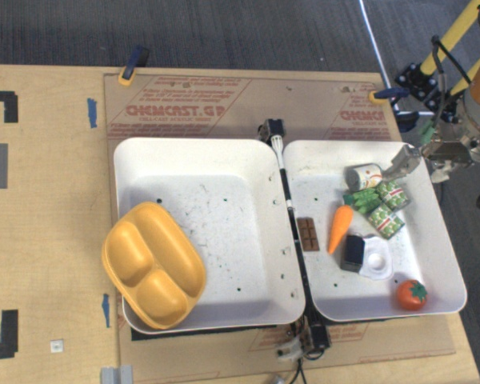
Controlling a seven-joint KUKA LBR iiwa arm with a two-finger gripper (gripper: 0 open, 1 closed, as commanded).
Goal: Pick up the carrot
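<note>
Right now my hand (406,160) hovers at the right bin's (446,238) upper edge, grip impossible to tell, while the carrot (340,227) lies slanted mid-bin beside the green packets (382,204).

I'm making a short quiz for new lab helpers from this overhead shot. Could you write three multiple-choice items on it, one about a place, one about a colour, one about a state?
1. Where does the carrot lie?
A. In the left bin
B. In the right bin
C. On the cardboard outside the bins

2. What colour is the divided tray in the left bin?
A. Blue
B. Yellow
C. Black

3. What is the state of the carrot?
A. Lifted above the bin
B. Lying on the bin floor, untouched
C. Standing inside the tray

Answers: 1 B, it lies in the right bin, between the chocolate bar and the green packets. 2 B, the tray is plainly yellow. 3 B, it lies flat, with the gripper off at the bin's upper right edge.
</note>
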